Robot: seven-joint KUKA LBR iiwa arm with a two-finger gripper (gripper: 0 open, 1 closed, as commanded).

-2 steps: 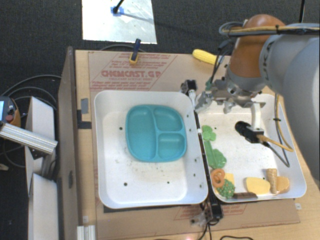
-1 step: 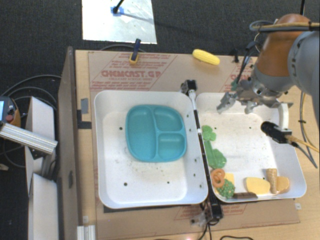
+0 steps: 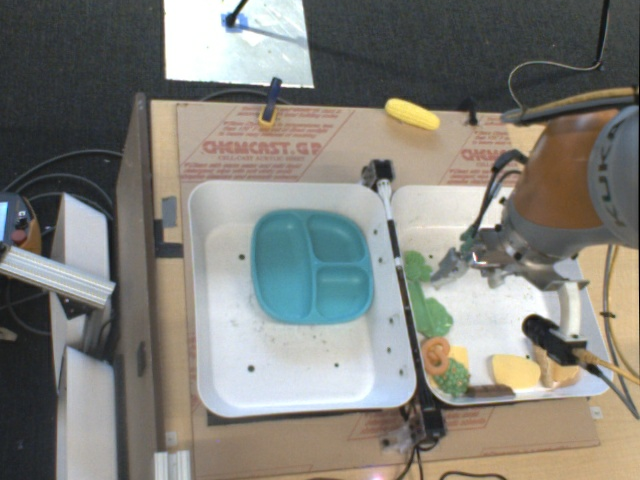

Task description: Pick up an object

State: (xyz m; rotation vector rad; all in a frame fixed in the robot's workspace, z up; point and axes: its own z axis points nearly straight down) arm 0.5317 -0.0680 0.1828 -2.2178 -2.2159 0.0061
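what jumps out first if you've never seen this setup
The teal divided plate lying alone in the left bin draws the eye first. Next comes the grey and orange arm reaching over the right bin, where green, orange and yellow toy food pieces crowd the near corner. A yellow corn-like toy sits apart on the cardboard behind the bins.
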